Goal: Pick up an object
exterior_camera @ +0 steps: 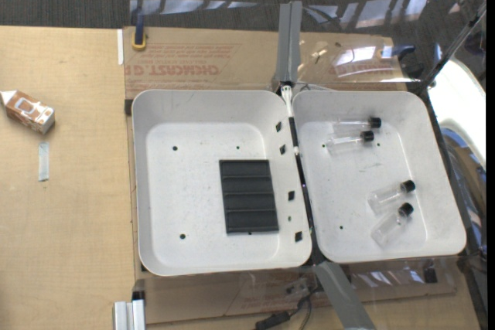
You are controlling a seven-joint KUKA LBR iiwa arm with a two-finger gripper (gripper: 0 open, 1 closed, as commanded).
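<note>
Black ribbed rectangular plastic block (249, 195) flat in left white bin (178, 189); four clear black-capped vials (346, 141) loose in right white bin (340, 197). Lifted so far: none. Left to do: whole pick. Gripper state impossible to tell.

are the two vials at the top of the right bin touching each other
Cannot tell. In the camera view the upper vial and the lower vial lie side by side, too clear-bodied to show any gap.

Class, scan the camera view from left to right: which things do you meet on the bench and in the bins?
Small orange-and-white box → left bin → black ridged tray → right bin holding four clear black-capped vials.
</note>
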